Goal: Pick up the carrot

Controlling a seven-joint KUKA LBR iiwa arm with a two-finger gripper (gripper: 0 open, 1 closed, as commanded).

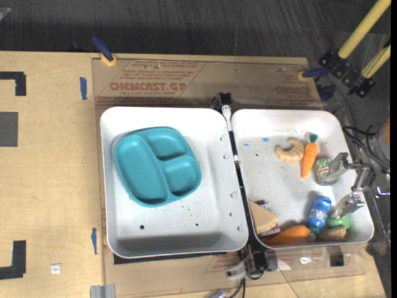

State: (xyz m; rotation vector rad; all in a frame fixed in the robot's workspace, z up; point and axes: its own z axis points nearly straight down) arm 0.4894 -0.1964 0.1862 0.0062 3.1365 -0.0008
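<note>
The carrot (309, 158) lies untouched at 1 o'clock in the right bin (282, 118), and the gripper (355, 188) at 3 o'clock is open, holding nothing, so pick-up remains.

white bins (167, 244) – smooth glossy plastic, teal tray (157, 165) – matt plastic, carrot (309, 156) smooth plastic-looking, bench (49, 166) bare matt wood

Even, fairly bright overhead light falls on the bench — both white bins (186, 120) read pale and slightly washed out, with only soft, short shadows under their rims. The dark floor at the top stays dim. Detail is soft and grainy throughout — small items in the right bin (273, 120) blur together.
</note>
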